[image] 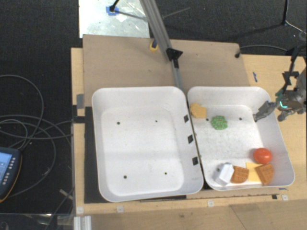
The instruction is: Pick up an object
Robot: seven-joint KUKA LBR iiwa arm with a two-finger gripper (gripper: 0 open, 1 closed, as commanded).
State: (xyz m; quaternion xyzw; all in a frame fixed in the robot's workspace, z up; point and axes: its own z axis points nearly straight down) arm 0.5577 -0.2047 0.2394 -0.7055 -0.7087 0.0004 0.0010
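Right bin — far: yellow chunk, green ball; near-right: red ball, two brown waffles, white piece.

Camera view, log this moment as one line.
tool: over right white bin's far right rim, holding nothing | round red tomato-like ball: near right | green bumpy ball: middle

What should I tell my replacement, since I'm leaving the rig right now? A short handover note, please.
Pincer: at the right bin's far right rim, nothing seen between its fingers.
Right bin contents: yellow piece at the far left corner, green ball near it, red ball near the right wall; white item, two brown wedges and a yellow slice along the near edge.
Done: nothing picked yet.
Left: grasp one object and lift it.
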